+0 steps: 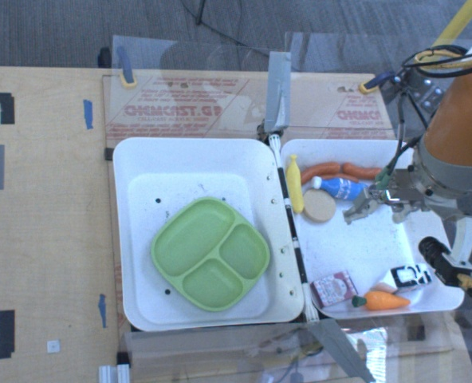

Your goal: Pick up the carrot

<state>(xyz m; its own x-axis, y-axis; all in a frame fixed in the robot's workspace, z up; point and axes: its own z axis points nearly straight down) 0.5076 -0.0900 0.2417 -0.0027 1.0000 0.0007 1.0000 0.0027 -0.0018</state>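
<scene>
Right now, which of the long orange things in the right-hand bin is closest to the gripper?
The orange-red sausage links at the bin's far edge, just beyond the gripper. The orange carrot with a green top lies at the near edge, farther away.

Wood bench (45,214) w/ two white bins (136,162) side by side.

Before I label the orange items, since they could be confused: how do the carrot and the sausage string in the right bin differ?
The carrot lies at the near edge of the right bin; the sausage string lies at the far edge. The carrot is short, tapered and green-topped; the sausage string is longer and linked. Both are orange and lie flat.
</scene>
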